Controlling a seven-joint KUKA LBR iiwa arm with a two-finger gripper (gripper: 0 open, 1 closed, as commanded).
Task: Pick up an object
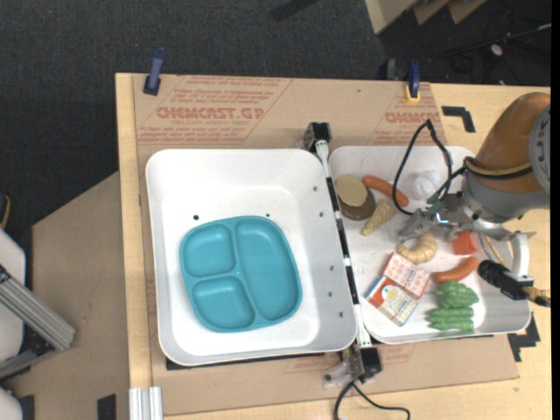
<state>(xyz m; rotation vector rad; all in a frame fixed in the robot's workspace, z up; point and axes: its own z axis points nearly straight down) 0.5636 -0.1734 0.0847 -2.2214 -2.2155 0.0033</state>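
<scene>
The gripper [418, 227] hangs in the right bin [516, 322], centre-right of the frame; its grasp state cannot be determined. Directly below it lies a tan pastry [416, 249], long axis running lower left to upper right. A teal tray [241, 272] occupies the left bin [175, 182].

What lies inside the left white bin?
Inside the left white bin lies a teal plastic plate with three compartments, and nothing sits on it. The bin floor beneath the plate is covered.
</scene>
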